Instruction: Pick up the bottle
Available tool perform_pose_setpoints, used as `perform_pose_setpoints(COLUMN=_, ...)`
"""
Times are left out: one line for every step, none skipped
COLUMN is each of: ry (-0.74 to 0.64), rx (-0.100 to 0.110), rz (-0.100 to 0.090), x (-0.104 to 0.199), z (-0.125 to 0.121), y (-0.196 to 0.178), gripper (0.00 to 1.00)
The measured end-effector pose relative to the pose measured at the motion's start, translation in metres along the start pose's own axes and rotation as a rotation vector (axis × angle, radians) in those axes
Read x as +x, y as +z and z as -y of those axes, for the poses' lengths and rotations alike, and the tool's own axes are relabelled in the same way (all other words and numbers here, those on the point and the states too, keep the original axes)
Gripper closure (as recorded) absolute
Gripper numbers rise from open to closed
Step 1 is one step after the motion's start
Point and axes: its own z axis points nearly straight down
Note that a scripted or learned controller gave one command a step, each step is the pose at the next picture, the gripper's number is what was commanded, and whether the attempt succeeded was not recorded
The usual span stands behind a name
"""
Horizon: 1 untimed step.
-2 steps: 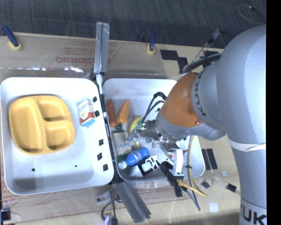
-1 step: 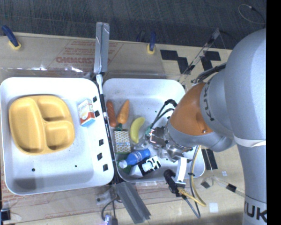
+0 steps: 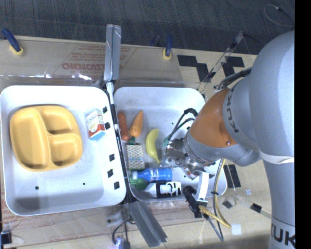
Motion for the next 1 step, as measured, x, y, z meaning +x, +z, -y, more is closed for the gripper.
perform_pose_setpoints(ry=-0.034, rx=0.002, rz=0.002, x=0.0512, z=0.0188, y=-0.1524, gripper=1.00)
